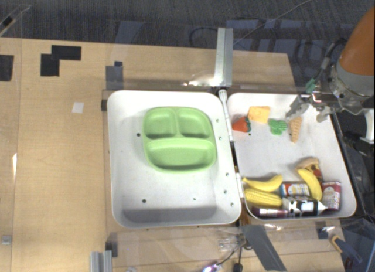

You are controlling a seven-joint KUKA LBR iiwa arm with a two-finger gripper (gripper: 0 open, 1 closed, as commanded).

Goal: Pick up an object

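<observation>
Bottles and bananas crowd the right bin's near end; the gripper hovers spread and empty at its far edge, just beside the cone, which could roll from one finger's nudge

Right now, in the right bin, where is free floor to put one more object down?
In the right bin, the middle floor is bare, between the ice cream cone above and the bananas below. The near edge is crowded with bottles and corn.
</observation>
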